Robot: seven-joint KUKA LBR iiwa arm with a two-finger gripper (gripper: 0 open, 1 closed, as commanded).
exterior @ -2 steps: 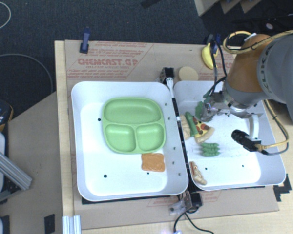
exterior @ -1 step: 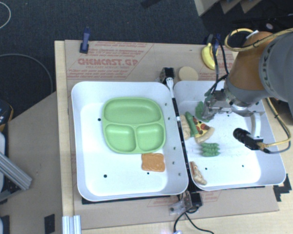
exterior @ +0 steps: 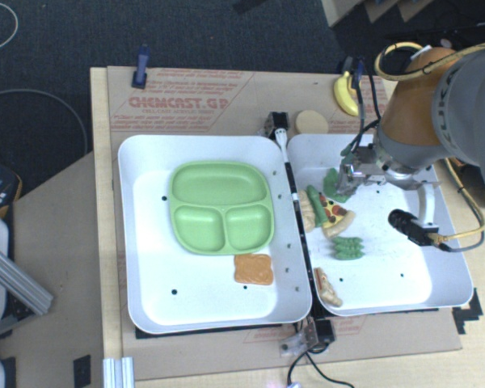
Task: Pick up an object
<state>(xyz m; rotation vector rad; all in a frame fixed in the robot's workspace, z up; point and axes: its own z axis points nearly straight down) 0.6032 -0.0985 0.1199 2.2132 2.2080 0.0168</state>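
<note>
Because the end effector point(exterior: 345, 176) sits low at the upper left of the right bin point(exterior: 404, 297), the likeliest target is the small green piece point(exterior: 332, 182) touching it; whether that piece lies between the tips, or how wide they stand, cannot be told. At 6 o'clock from it lie a pizza slice point(exterior: 335, 215) and a green vegetable point(exterior: 347, 248). A clean lift calls for a straight rise. The left bin point(exterior: 145, 297) holds a green divided plate point(exterior: 221, 207).
</note>
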